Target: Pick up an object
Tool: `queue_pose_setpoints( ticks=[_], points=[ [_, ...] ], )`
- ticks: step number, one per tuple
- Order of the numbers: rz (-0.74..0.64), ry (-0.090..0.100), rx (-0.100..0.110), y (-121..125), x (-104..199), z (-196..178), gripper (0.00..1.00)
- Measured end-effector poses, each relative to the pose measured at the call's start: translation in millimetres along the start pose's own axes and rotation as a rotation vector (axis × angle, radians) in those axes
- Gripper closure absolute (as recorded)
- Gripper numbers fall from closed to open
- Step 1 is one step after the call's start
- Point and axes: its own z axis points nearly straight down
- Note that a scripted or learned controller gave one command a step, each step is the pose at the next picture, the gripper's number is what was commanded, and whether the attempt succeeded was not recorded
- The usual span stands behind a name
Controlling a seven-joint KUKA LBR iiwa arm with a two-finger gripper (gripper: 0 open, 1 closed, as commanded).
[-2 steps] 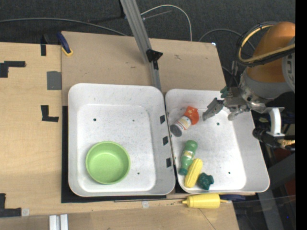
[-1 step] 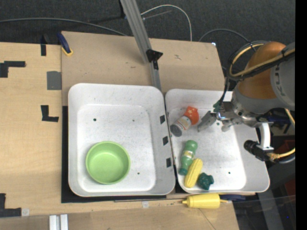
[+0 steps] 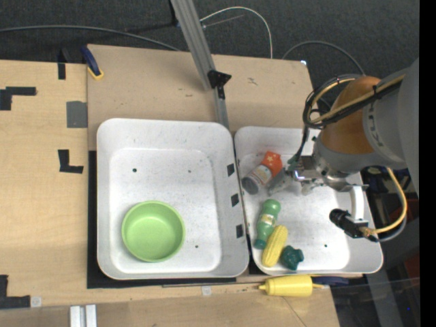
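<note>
Jaws (image 3: 294, 174) low in right bin (image 3: 340, 254), beside orange-capped can (image 3: 263, 172); open or closed, cannot tell. Green bottle (image 3: 266, 221), yellow corn (image 3: 274, 244), dark green piece (image 3: 292, 257) lying near front wall. Green bowl (image 3: 153, 231) in left bin (image 3: 163, 142).

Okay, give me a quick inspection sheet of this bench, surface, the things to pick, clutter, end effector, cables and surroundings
Surface: wooden bench bearing left bin and right bin.
Job's things: in the right bin, orange-capped can, green bottle, yellow corn, dark green piece; green bowl in the left bin.
Clutter: yellow item on the bench edge below the right bin.
End effector: end effector sits beside the can; finger state unclear.
Cables: loops behind the bench.
Surroundings: slanted metal pole, black tape marks.
</note>
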Motion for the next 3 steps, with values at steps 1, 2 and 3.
queue_pose_setpoints(
  ticks=[1, 2, 3],
  points=[
    [-0.001, 0.001, -0.003, 1, 0, -13, 1.00],
    [0.000, -0.001, -0.010, -8, -3, -69, 1.00],
    [0.000, -0.001, -0.009, -7, -2, -102, 1.00]
  ],
)
